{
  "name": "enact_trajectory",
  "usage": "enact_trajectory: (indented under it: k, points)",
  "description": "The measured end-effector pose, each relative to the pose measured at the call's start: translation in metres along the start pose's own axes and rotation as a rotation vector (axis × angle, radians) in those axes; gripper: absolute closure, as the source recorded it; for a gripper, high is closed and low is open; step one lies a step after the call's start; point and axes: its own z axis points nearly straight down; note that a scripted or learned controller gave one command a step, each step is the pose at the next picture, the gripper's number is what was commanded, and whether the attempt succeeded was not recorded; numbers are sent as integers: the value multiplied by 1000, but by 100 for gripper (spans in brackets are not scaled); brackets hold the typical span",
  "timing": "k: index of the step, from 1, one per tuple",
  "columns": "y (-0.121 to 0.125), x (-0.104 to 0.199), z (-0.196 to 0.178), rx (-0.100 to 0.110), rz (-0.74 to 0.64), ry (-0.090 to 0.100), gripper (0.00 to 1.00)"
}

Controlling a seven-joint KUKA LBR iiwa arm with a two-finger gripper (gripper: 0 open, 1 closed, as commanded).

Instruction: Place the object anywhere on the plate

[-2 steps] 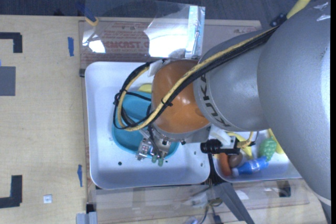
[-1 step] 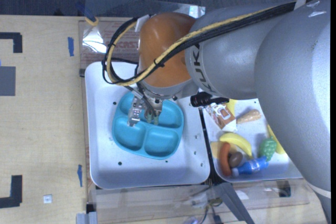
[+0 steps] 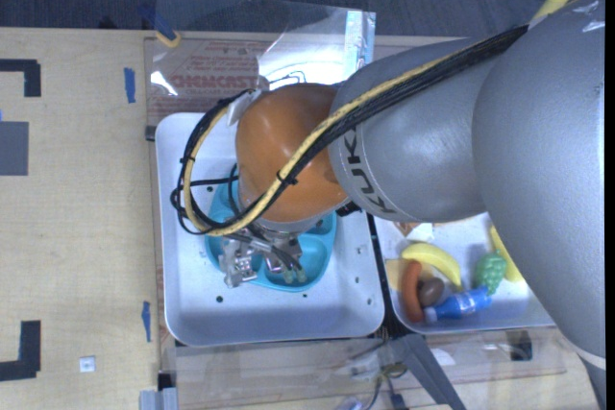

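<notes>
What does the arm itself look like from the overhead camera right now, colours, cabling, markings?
The big grey KUKA arm has smooth rounded metallic links, with black lettering partly visible near the joint. A glossy orange band sits above the wrist. Yellow and black cables run along it and loop beside the wrist. The silvery metal gripper hangs below.

The arm is bulky, smooth grey, rounded like a thick tube, with black lettering partly visible on its side. An orange band, glossy and domed, sits above the wrist. Black and yellow cables run along the arm and loop beside the band. The gripper is bare metal.
</notes>
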Motion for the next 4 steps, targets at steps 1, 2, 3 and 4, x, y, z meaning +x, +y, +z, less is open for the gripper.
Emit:
enact_trajectory:
  k: [1, 2, 3, 4]
  points:
    - [-1, 0, -1, 0, 1, -1, 0]
    - [1, -2, -12, -5, 2, -7, 100]
    - [1, -2, -11, -4, 2, -5, 0]
    - [2, -3, -22, -8, 4, -11, 100]
